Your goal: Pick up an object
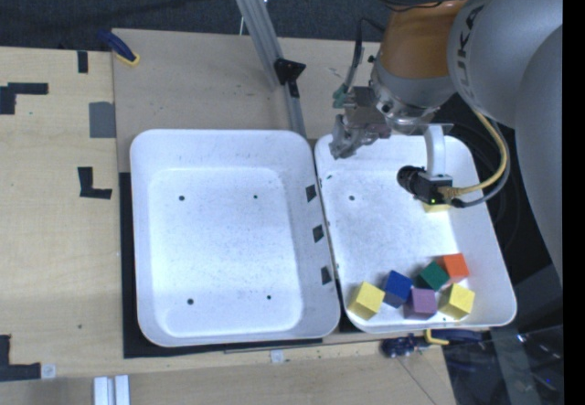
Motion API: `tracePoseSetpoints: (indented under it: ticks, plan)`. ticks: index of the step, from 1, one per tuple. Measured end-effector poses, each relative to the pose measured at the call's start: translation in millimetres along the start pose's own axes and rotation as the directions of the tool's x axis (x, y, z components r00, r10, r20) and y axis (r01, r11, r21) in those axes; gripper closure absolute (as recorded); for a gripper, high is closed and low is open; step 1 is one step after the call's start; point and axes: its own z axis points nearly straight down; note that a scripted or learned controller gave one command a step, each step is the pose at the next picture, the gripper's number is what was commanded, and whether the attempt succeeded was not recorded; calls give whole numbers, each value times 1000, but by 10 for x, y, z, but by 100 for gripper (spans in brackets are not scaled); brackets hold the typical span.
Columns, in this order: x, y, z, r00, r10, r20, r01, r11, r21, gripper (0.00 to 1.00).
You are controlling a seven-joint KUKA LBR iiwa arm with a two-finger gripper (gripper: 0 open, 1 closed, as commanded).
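Hovering at the right bin's [484, 239] far corner, gripper [352, 140] state unclear, so it should travel to the blue cube [398, 285] cluster, descending squarely.

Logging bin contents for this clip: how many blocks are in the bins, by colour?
Yellow blocks: 2
Blue block: 1
Purple block: 1
Green block: 1
Orange block: 1
Total: 6, all clustered at the near end of the right bin.
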Motion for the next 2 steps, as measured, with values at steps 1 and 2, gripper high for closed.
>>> tracePoseSetpoints:
  ticks: [1, 2]
  plan:
    - [410, -310, 85, 1000, -3, 0, 3, 1000, 3, 100]
    - [873, -504, 235, 1000, -3, 0, 3, 1000, 3, 100]
